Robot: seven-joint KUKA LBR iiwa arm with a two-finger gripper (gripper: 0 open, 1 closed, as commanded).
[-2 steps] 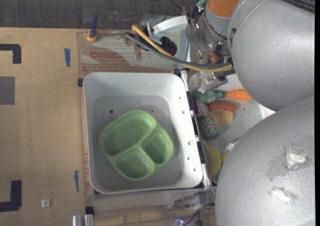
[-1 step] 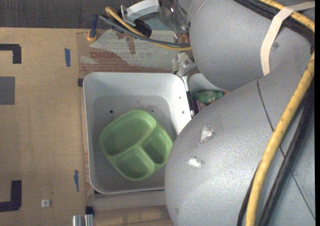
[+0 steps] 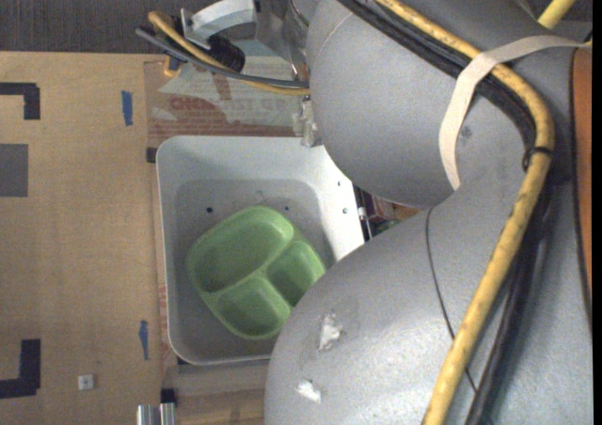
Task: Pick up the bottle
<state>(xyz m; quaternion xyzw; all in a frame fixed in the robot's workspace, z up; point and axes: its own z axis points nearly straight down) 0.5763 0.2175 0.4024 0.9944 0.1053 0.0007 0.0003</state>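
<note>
Bench (image 3: 75, 226): tan board, being seen along the left edge of the view; blue tape bits and black corner marks are being carried on it.
Bin (image 3: 174, 226): one white bin is being shown, its left wall lying just beside the bench's tan board; its right side is being covered by the arm.
Tray (image 3: 254, 268): one green tray with divided compartments is being held in the bin, lying toward the bin's near right part, its right edge being hidden under the arm.
Bottle: its place cannot be told; nothing in the uncovered part of the bin is being read as a bottle, so it is being judged to lie under the arm or further right.
Arm (image 3: 442, 179): one grey arm, with a yellow cable and a white strap being carried along it, is being seen across the right half of the view.
Gripper: its jaws cannot be told to be wide, narrow or holding anything.
Step in hand: the reach toward the bottle is being judged as under way, nothing being confirmed as grasped.
Doing it well: the bottle should be approached from above, centred between the jaws, with the tray and bin walls being kept clear.
Count: one bin, one tray, one arm.
</note>
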